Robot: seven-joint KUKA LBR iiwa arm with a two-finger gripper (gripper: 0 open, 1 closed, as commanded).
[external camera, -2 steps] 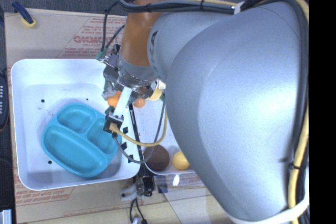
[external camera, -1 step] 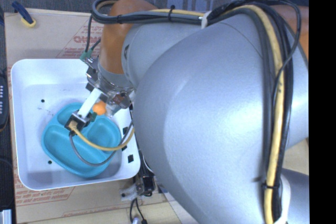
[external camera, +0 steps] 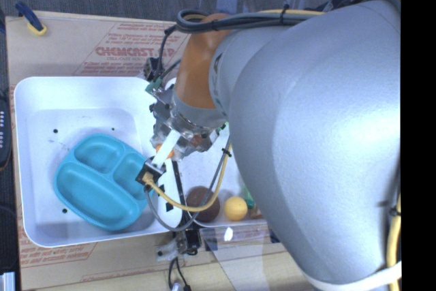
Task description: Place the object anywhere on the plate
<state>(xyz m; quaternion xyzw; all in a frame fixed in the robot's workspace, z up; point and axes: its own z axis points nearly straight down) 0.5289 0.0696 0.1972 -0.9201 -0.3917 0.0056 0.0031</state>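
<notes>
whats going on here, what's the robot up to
A grey robot arm reaches in from the right, and its wrist end hangs about over the divide between two white bins. The left bin holds a blue divided plate, and no object lies on the part of it that shows. A brown round object and a yellow ball sit in the right bin, partly under the arm. Nothing can be seen in the arm's grasp, so the placing is not yet done.

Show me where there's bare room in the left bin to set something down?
The left bin's white floor is bare along its far wall, above the blue plate. The plate's own compartments are bare too. It's crowded to the right, where the arm hangs over a brown ball and a yellow ball.
</notes>
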